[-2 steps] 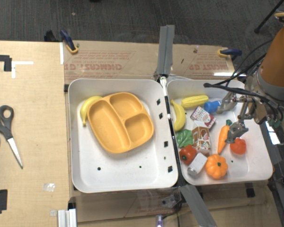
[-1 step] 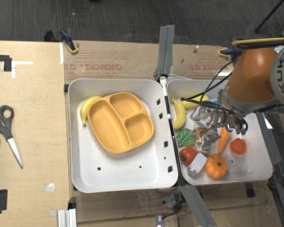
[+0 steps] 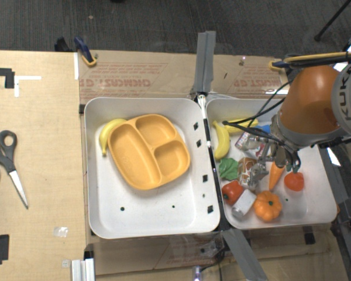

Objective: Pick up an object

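My gripper (image 3: 268,158) hangs low over the middle of the right bin (image 3: 316,214), under the arm's orange band. Right beneath and around it lie a carrot (image 3: 275,176), a brown-and-white packet (image 3: 246,171) and a red tomato (image 3: 294,181). A small orange pumpkin (image 3: 268,206), a white block (image 3: 244,202) and a red pepper (image 3: 231,189) sit nearer the front. A green leafy toy (image 3: 228,168) and a yellow banana (image 3: 221,141) lie by the bin's left wall. The arm hides part of the pile.
The left bin (image 3: 105,209) bears an orange divided plate (image 3: 148,150) with a second banana (image 3: 109,131) tucked at its left rim. Scissors (image 3: 9,163) lie on the bench far left. Cables and yellow bars cross the right bin's back right corner.
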{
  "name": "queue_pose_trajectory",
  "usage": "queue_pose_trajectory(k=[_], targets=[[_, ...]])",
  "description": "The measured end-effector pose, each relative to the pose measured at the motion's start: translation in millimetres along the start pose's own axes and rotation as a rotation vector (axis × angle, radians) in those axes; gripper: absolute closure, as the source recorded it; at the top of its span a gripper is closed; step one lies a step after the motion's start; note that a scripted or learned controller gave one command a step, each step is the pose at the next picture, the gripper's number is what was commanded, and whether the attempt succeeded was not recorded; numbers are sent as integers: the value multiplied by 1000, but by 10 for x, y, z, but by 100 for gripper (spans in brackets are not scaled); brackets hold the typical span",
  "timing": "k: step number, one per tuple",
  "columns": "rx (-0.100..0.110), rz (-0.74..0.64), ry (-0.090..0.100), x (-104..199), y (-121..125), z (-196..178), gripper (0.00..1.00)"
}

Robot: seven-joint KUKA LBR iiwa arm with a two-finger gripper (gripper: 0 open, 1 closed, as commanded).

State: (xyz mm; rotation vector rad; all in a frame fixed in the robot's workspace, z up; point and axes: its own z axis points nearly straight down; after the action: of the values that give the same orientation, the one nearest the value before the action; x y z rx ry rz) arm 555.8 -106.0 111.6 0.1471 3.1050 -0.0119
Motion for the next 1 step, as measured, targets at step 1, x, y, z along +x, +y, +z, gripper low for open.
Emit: queue_pose_trajectory(k=[1], targets=[[-3, 69, -2, 27, -18, 7, 0]])
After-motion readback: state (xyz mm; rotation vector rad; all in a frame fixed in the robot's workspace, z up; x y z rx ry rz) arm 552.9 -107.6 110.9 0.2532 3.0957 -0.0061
